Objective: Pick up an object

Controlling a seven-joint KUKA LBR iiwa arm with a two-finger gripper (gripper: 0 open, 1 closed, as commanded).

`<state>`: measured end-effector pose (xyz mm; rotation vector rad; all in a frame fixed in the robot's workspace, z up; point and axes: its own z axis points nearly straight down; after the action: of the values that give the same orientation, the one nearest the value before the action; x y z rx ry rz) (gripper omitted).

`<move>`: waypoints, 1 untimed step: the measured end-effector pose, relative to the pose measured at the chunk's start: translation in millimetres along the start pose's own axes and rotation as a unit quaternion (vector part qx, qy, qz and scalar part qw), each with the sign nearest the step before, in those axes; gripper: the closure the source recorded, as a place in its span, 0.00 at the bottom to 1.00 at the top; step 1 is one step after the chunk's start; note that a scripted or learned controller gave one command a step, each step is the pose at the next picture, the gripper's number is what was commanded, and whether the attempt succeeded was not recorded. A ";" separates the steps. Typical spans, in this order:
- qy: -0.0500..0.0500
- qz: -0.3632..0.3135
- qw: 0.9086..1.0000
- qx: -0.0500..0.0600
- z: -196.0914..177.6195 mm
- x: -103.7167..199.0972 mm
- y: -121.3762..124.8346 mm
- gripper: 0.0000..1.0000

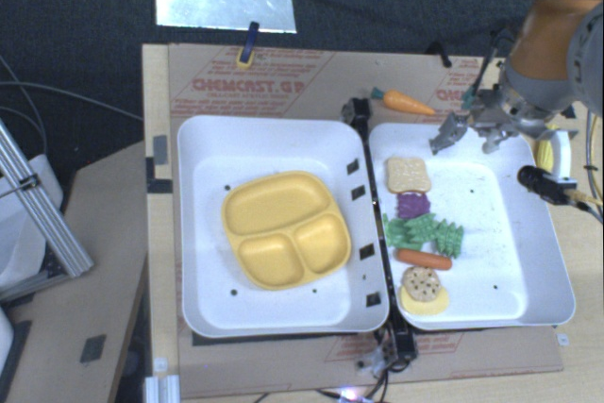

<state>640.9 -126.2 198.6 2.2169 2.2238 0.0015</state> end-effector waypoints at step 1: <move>0.002 0.002 1.000 0.007 112.2 8.7 -80.0 0.00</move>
<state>561.1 -117.8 86.2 2.2306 2.2289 -0.0106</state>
